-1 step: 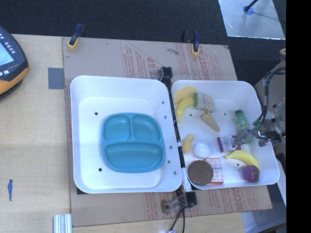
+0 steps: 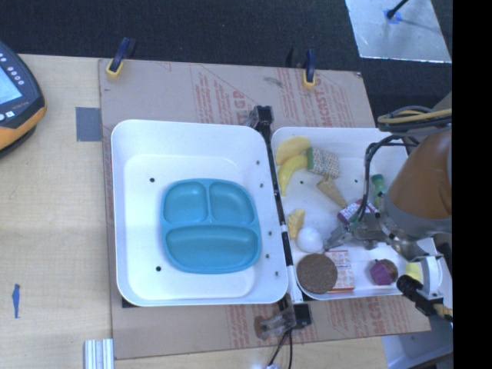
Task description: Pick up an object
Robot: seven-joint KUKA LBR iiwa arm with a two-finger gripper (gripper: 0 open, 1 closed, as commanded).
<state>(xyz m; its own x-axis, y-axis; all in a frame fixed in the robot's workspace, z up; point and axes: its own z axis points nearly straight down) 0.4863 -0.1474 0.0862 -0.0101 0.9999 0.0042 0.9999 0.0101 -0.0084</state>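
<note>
The likely target, a white ball (image 2: 310, 239), lies in the right bin (image 2: 350, 138), a brown disc (image 2: 317, 273) at its five o'clock. The claw (image 2: 347, 233) hovers at its three o'clock; whether spread, I cannot tell. Descend centred, avoiding neighbours.

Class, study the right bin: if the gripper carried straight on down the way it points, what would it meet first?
Probably the small flat packet beside the brown disc, just under the gripper; depth is hard to judge from this slanted view.
</note>
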